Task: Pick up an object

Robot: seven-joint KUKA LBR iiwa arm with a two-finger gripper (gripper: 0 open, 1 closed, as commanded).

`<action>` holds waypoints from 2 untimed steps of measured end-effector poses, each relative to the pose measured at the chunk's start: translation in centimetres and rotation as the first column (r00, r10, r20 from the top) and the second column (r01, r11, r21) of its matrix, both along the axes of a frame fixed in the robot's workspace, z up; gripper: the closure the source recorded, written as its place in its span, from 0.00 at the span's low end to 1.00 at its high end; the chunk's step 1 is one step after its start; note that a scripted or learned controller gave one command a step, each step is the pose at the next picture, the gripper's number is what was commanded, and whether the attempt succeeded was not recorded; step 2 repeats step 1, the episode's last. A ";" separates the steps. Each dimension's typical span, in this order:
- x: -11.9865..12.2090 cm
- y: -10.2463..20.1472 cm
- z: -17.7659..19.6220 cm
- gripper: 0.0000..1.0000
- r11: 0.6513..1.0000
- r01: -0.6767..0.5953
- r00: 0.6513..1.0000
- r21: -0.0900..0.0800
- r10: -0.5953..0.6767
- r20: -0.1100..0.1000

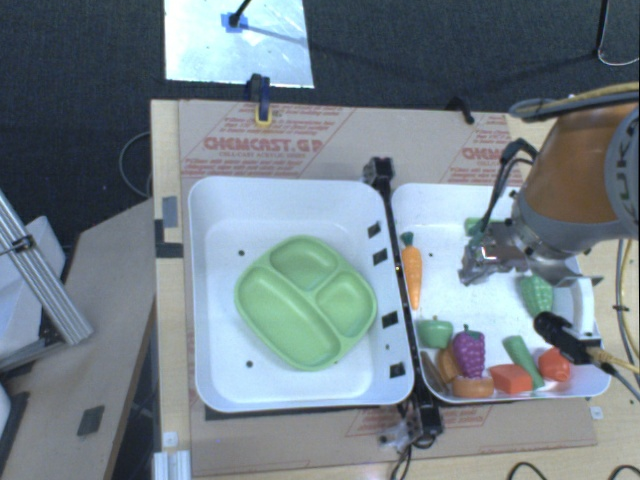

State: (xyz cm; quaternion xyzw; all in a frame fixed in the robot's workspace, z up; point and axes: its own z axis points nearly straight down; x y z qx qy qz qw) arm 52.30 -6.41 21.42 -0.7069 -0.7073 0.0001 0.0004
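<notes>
Two white bins on desk (300, 138), one green divided plate (305, 302) in left bin (215, 268), one carrot (411, 275), one purple grape bunch (468, 352), several toy vegetables in right bin (440, 213), hand (482, 264) above right bin, grip unclear

End effector (487, 260) hovering over right bin (440, 208), arm reaching in from right. Green divided plate (305, 303) sitting in left bin (215, 218). Carrot (411, 271) lying by divider; purple grapes (468, 352), toy vegetables crowding right bin's near edge.

The arm (585, 168) hides part of the right bin (440, 208).
</notes>
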 end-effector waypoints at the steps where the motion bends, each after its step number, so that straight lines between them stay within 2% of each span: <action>1: 0.7 0.8 1.4 1.00 1.000 -0.004 1.000 0.000 0.004 0.002; 2: 0.7 0.8 1.4 1.00 1.000 -0.004 1.000 0.000 0.004 0.002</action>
